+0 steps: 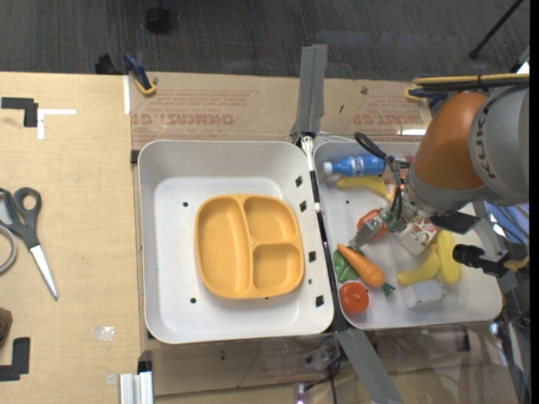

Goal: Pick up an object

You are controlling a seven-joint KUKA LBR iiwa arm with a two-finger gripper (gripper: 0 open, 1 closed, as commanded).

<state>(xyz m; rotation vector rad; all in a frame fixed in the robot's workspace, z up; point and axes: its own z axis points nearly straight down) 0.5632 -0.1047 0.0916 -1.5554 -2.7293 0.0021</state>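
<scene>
You would have seen the grey arm [472, 146], with its orange band, reaching in from the right of the frame over the right-hand white bin [484, 310]. The gripper [370, 232] hung low in the middle of that bin, its dark fingers pointing toward the lower left. Whether those fingers were apart or closed could not be told, and nothing was visibly caught between them.

Just below the gripper lay a toy carrot [362, 264], slanted, with a green piece [344, 266] at its left side. A small red object [370, 220] sat tight against the gripper on its upper side; contact could not be judged. Lower in the bin rested a red tomato [354, 297], near the bin's left wall. A blue bottle [354, 166] lay on its side at the bin's upper end, with a yellow banana [368, 185] just beneath it. Toward the right you had two more yellow banana-like pieces [438, 261] and a pale translucent block [424, 293] under them.

The left-hand white bin [160, 225] held an orange divided plate [249, 246] with three compartments, sitting centrally. At the far left of the frame, on the wooden bench [67, 225], lay a pair of scissors [30, 234].
</scene>
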